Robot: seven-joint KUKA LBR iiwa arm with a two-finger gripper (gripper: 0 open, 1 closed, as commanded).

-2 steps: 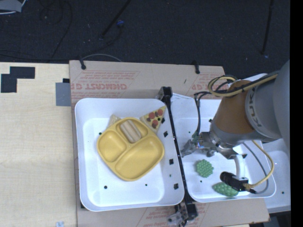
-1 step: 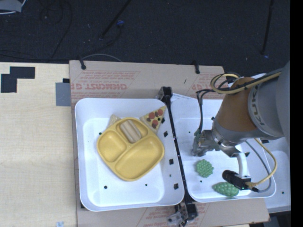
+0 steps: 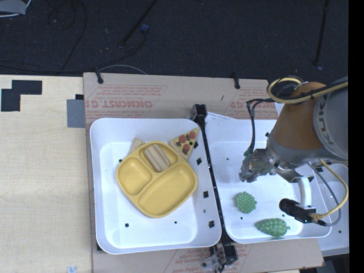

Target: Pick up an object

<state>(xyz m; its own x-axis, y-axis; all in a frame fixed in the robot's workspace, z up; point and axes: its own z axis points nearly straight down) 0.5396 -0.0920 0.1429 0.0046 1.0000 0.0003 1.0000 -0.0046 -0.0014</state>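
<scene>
Cluster (image 3: pixel 272 227), green and knobbly, lies closest to the front. It is below the claw and a little to its right, near the front wall of the right bin (image 3: pixel 227 152). The ball (image 3: pixel 245 202), also green and bumpy, sits on the bin floor just below the claw without touching it. It is up and left of the cluster, with a gap between the two.

The claw (image 3: pixel 250 172) hangs over the left half of the right bin, pointing down at white floor. Whether it is wide or narrow cannot be told from this angle. The arm (image 3: pixel 296 129), grey with an orange band, runs up and to the right from the claw.

Left of the claw, past the black divider (image 3: pixel 207 169) between the bins, the left bin (image 3: pixel 114 226) holds a yellow plate (image 3: pixel 165 189) with three compartments. The plate is about level with the claw. A bun (image 3: pixel 156 157) lies in the plate's far compartment, left of the claw and slightly farther back. A pizza (image 3: pixel 186 142) slice lies farther back again, up and left of the claw at the plate's far rim. Whether it touches the rim or slips under it cannot be told.

Behind both bins, beyond the claw, lies cardboard (image 3: pixel 148 98) with red print.
</scene>
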